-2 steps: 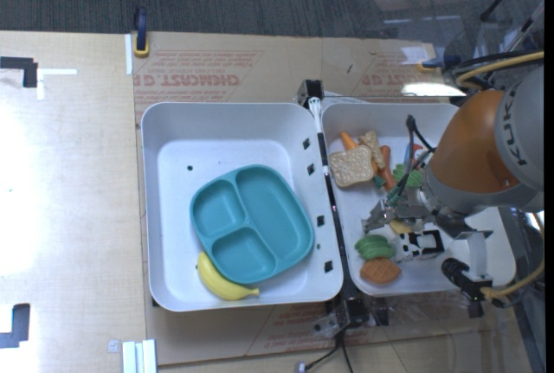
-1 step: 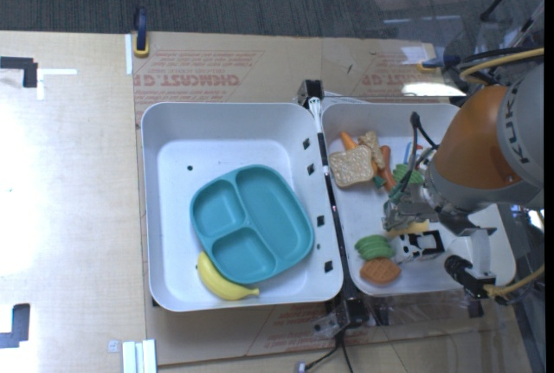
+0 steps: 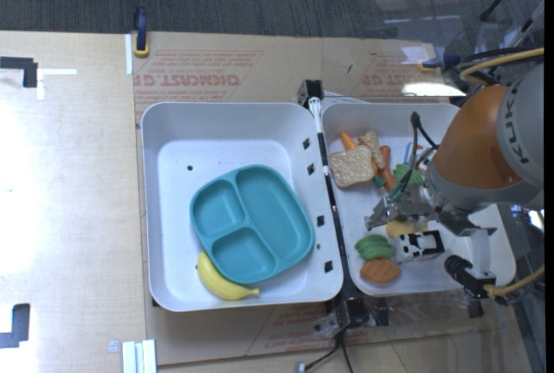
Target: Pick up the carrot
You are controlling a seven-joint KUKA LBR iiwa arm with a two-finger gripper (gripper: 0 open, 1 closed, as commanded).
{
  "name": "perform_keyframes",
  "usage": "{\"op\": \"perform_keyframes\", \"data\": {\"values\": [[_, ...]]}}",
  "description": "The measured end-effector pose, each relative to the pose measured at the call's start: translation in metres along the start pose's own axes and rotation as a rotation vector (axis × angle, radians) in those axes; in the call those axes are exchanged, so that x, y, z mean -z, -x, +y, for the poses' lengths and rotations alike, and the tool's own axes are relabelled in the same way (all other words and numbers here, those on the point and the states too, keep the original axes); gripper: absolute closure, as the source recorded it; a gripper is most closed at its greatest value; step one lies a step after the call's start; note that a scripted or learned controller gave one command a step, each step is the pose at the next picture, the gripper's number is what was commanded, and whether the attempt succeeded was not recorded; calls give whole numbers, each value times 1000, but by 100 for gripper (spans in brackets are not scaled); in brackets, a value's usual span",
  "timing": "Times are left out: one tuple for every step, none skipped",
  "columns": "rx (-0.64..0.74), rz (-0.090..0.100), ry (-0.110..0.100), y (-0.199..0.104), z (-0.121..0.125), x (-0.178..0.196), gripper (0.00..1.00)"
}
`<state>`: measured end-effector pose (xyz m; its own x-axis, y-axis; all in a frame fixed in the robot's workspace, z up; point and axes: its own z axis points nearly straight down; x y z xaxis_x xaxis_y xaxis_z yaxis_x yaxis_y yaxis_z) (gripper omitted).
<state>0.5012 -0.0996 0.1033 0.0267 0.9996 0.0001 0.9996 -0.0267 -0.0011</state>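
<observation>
Carrot (image 3: 387, 170) first: from my seat I read it as the slim orange stick with a green tip lying at a slant in the right bin (image 3: 485, 263), just beside the slice of toast (image 3: 351, 166) and near a second short orange piece (image 3: 348, 140) by the bin's far wall. I can't be sure which of the two orange bits is meant; the longer one with the green end looks the likelier to me.

It looks like moulded plastic play food, so I'd judge it light, stiff and a bit slick, with nothing to crush. A round, tapering body tends to roll or squirt out of flat fingers, so I would take it across the thick middle of the shaft, jaws square to its long axis, not at the thin tip or the leafy end. The toast crowding one side leaves little room for a finger there.

The gripper (image 3: 387, 214) hangs low over the right bin, near the carrot's lower end and above a green piece (image 3: 373, 245) and a round orange one (image 3: 380, 272). The arm's bulk blurs the view, so whether it is spread or closed, or has anything, I cannot tell.

The left bin (image 3: 164, 215) holds a teal tray (image 3: 251, 222) and a banana (image 3: 221, 280).
</observation>
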Motion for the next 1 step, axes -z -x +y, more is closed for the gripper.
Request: {"op": "perform_keyframes", "data": {"values": [[-6,-1,1,1,1,9,100]]}}
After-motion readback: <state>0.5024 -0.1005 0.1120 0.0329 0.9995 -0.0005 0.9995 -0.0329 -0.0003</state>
